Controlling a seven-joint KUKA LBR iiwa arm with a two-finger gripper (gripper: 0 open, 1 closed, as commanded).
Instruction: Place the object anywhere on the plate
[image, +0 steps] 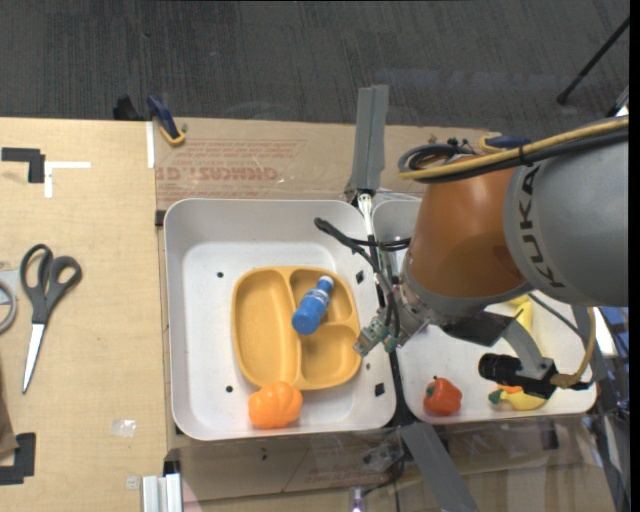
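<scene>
A yellow divided plate (262, 330) lies in the left white bin (190, 300). On the plate's upper right compartment a blue bottle (312, 305) lies on its side, its white cap pointing up and to the right. An orange, pumpkin-like object (275, 405) rests on the bin floor against the plate's front edge. My gripper (374, 339) hangs low at the plate's right rim, by the wall between the two bins, a short way right of the bottle. Nothing shows between it and the plate.
The right bin (470, 418) holds a red pepper-like object (441, 396) and a yellow toy (520, 398) near its front; my arm covers most of it. Scissors (42, 290) lie on the bench at far left. A blue clip (165, 118) sits behind the left bin.
</scene>
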